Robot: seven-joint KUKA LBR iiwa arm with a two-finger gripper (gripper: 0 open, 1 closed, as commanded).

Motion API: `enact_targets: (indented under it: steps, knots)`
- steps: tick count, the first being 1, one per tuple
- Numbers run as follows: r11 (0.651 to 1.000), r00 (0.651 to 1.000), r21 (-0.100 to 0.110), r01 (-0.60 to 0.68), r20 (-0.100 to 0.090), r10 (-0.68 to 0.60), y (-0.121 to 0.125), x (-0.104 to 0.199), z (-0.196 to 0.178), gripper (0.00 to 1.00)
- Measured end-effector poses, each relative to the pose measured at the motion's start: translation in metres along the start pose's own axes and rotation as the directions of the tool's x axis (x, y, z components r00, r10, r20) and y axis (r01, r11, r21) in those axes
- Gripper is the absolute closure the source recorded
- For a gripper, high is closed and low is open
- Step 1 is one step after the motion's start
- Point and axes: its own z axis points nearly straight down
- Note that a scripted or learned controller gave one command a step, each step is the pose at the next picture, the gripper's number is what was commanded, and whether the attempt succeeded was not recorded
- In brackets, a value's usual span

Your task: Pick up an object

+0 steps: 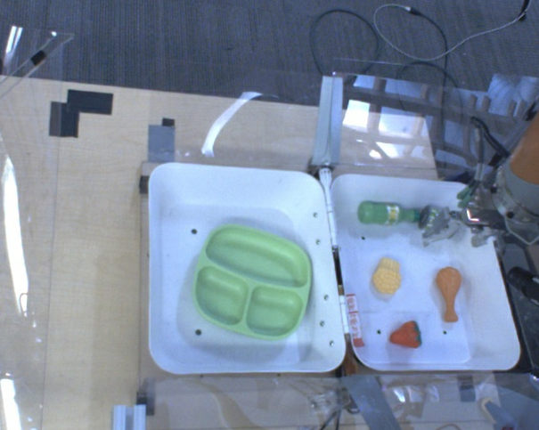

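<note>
Camera view: tool point(438, 224) beside green bottle point(387, 213).

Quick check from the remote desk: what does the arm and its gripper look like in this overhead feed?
The arm enters from the right: an orange band, then a grey rounded wrist section below it. The gripper is a small metallic grey assembly with a few green and red specks near its base. Thin dark cables run along the arm's upper side. Finer markings are too small to read.
</note>
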Motion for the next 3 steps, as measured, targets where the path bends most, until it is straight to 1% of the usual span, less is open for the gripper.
enact_targets:
  steps: [1,2,3]
  knots:
    - [0.999,0.999,-0.004,0.034,0.0,-0.034,-0.02,-0.035,0.108,0.0]
    - [0.999,0.999,-0.005,0.036,0.0,-0.036,-0.018,-0.034,0.1,1.0]
    - [0.992,0.992,-0.004,0.123,0.001,-0.123,-0.034,0.024,0.002,1.0]
